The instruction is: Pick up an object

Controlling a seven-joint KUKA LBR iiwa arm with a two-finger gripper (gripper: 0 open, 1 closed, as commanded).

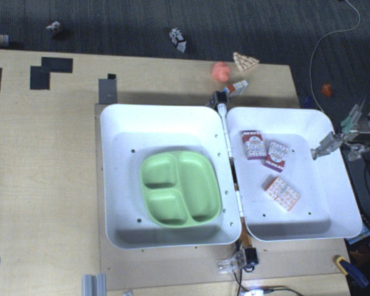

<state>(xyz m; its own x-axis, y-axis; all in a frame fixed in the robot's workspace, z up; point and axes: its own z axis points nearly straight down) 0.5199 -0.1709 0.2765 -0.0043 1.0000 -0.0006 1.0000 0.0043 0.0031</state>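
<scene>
Gripper (325,148) at right bin (320,224) right rim, finger state indeterminate, three small cartons (266,153) on bin floor, possibly snack boxes, green divided tray (180,188) in left bin (120,165)

Left bin (120,165): a green divided plate (180,188).
Right bin (333,202): three small cartons, two red (253,145) (276,155), one pale (282,193).
Gripper (325,148): over right bin's right rim.
Bench behind: orange ball (221,71).

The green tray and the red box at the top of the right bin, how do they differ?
The green tray is large, and divided into compartments; the red box is small, flat and printed. The tray lies in the left bin, the box in the right bin. Both lie flat.
</scene>
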